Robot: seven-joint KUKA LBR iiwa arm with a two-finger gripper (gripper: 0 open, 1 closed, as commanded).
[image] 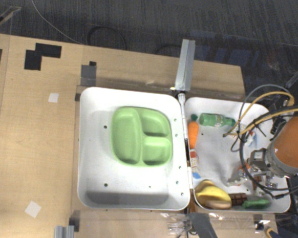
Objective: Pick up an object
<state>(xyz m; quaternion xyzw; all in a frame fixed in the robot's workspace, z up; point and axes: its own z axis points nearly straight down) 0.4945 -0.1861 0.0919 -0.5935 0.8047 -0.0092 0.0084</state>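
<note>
While the grey KUKA arm with the orange band (295, 145) reaches in from the right, its two-finger gripper (251, 176) hangs low over the near-right part of the right shallow white bin (215, 152). Cables and wrist hardware crowd the fingers, so open vs. closed cannot be told, and no object is visibly clamped.

Contents of right bin, approx. positions:
- Clear plastic bottle with green label (216, 120): lying on its side at the far edge, left of centre.
- Orange carrot-shaped toy (192, 133): along the left wall, just near of the bottle.
- Small red-and-white item (192, 158): against the left wall, near of the carrot; too small to identify, poss. a tube or marker.
- Yellow banana-shaped toy (213, 194): near-left corner, touching or almost touching the near wall.
- Dark brown object (236, 199): just right of the banana.
- Green elongated object (257, 203): right of the brown item, along the near wall, just near of the gripper.

Left shallow white bin (92, 152) holds a light green plastic tray with three compartments (140, 136), roughly central, shifted toward the far side.

Both bins sit side by side on a light wooden bench (28, 147).
</note>
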